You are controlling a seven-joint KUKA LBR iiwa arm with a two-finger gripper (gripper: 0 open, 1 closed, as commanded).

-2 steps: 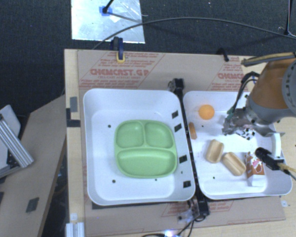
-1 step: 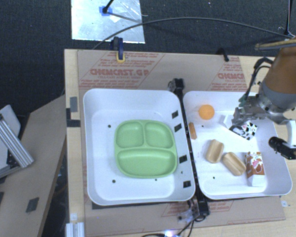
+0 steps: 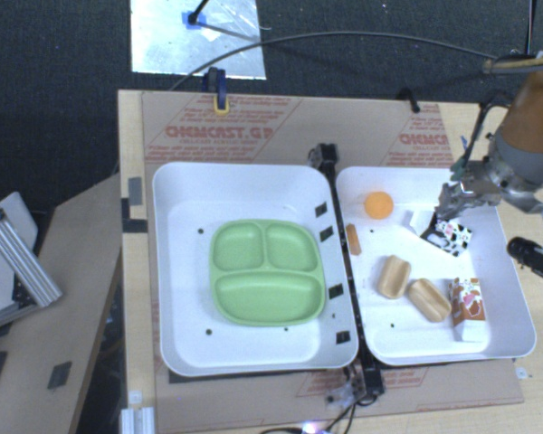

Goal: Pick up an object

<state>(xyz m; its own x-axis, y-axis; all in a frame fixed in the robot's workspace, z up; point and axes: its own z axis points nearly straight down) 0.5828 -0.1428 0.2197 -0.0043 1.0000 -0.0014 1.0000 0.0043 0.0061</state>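
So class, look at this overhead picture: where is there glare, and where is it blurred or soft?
Camera view: glare whitens the foil sheet at top; the arm's wrist and gripper look soft and blurred over the right bin; the green plate and left bin are evenly lit and fairly sharp.

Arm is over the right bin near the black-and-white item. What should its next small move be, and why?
Probably a short, straight descent onto the black-and-white spotted object. The gripper hangs just above that object's upper edge, and nothing shows between its fingers. The orange ball and the two bread rolls lie farther off in the right bin.
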